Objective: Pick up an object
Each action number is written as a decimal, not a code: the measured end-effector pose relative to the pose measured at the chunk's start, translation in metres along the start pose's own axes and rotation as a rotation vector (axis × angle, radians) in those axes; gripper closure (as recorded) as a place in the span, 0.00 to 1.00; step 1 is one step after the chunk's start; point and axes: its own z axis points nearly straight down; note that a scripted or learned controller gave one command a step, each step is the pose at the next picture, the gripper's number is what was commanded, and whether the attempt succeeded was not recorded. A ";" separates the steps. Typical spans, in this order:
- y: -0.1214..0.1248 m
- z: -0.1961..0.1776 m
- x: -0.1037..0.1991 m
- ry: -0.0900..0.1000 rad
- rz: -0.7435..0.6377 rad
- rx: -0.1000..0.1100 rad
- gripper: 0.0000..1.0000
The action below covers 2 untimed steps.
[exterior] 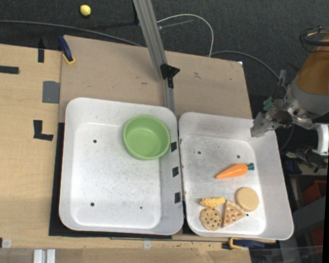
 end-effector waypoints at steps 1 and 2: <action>0.001 -0.011 0.059 0.003 -0.006 0.002 1.00; 0.006 -0.019 0.109 0.003 -0.005 0.003 1.00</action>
